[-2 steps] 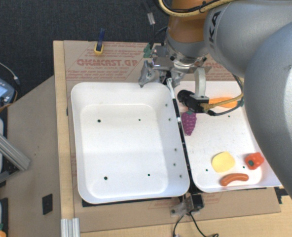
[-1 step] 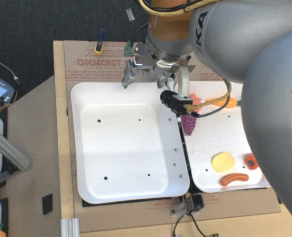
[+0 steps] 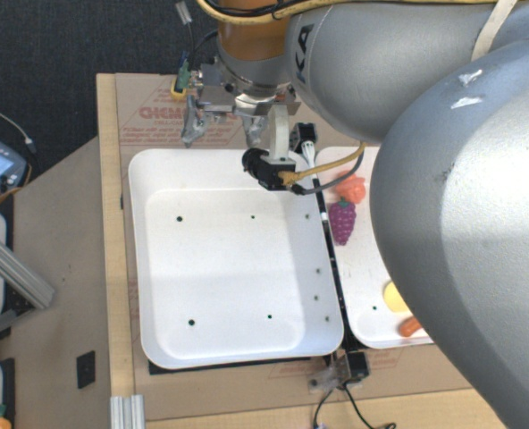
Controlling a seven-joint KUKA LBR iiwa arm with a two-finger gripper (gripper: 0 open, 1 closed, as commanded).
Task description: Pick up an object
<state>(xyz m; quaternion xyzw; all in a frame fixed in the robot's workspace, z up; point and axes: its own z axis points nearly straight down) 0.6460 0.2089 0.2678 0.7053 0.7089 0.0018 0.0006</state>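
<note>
Two bins sit side by side, and the gripper (image 3: 231,125), jaws' state unclear, hangs above the left bin (image 3: 157,266), away from the purple grapes (image 3: 342,221).

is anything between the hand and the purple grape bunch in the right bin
Yes. The hand hangs over the far edge of the left white bin, and the black divider between the bins lies between it and the purple plastic grape bunch in the right white bin.
</note>
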